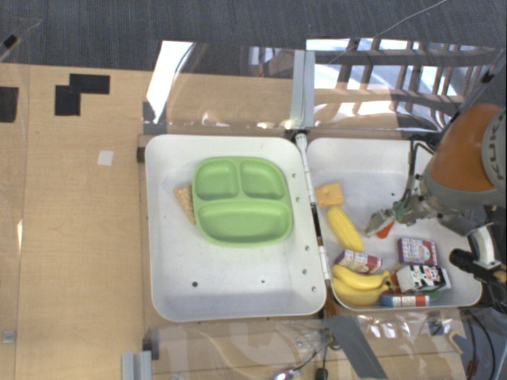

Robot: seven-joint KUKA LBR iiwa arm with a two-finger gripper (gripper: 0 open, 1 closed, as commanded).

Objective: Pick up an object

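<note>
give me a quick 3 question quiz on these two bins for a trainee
1. True or false: the green divided plate lies in the left bin.
2. Which item touches the plate's left edge? A) cracker B) marker C) carton
3. Fill in: the pincer hangs over the ____ bin.

Key: 1 true; 2 A; 3 right

Dark grey carpet [238, 10] beyond light wooden bench [71, 236]
</note>
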